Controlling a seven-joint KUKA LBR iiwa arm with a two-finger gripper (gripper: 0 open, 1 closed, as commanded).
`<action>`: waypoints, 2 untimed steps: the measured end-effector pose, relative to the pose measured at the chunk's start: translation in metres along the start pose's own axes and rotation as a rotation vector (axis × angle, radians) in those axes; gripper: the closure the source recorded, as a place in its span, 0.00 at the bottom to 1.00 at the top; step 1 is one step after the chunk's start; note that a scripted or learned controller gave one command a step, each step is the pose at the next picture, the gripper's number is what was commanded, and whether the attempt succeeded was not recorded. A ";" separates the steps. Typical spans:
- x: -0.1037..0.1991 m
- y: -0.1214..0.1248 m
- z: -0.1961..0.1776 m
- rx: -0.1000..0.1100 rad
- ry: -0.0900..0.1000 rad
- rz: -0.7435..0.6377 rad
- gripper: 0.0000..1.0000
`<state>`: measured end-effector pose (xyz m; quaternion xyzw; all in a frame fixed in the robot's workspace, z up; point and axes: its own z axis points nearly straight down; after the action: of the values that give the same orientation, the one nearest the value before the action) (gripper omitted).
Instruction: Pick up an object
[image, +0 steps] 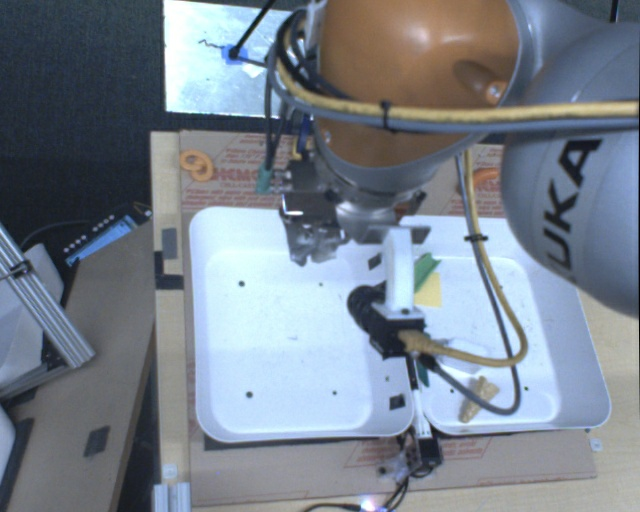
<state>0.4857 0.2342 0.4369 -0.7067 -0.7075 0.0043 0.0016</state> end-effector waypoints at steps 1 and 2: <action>-0.017 0.000 -0.102 -0.017 0.008 0.001 1.00; 0.000 0.000 -0.021 -0.004 0.002 -0.003 1.00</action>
<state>0.4861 0.2347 0.4575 -0.7056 -0.7086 0.0023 0.0010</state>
